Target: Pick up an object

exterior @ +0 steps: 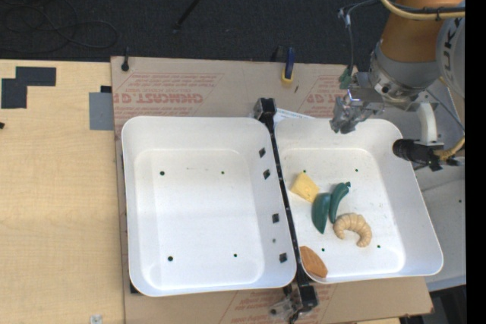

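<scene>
- Cardboard sheeting covers my bench, under two white bins set side by side.
- Four small objects lie in the right bin: a yellow wedge, a dark green curved piece, a tan croissant-like piece and an orange-brown oval against the near rim.
- From my screen, the gripper hangs over the bin's far edge; how far open it is I cannot tell, and nothing visible sits in it.
- All four objects lie well apart from it, toward the near side.

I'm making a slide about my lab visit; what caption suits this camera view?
Robot arm's end effector above the right bin, which holds a croissant, green pepper, cheese wedge and bread roll.
</scene>
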Controlling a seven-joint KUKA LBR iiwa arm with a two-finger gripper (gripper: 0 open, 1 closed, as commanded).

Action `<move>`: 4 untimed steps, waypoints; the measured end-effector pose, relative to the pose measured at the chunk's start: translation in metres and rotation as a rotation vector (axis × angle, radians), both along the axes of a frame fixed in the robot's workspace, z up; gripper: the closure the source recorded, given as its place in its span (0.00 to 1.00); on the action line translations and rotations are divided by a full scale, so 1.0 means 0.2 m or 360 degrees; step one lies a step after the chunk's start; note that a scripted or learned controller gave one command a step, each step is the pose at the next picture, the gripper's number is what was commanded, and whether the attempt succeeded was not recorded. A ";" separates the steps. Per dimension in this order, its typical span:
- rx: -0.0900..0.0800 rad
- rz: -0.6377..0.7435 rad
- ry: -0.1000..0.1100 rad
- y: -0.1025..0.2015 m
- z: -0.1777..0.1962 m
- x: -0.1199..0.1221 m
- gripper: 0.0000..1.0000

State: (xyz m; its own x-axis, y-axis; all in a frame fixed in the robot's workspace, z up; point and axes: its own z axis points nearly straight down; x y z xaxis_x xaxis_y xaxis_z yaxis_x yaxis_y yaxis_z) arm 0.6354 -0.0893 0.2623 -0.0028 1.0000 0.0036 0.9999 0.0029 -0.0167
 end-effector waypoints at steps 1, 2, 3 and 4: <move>-0.0008 -0.0001 -0.0043 0.04 0.59 0.05 1.00; -0.0001 0.0003 -0.0003 0.34 -0.08 0.03 1.00; -0.0006 -0.0007 -0.0036 0.30 0.47 -0.16 1.00; -0.0004 0.0003 -0.0012 0.61 0.06 -0.08 1.00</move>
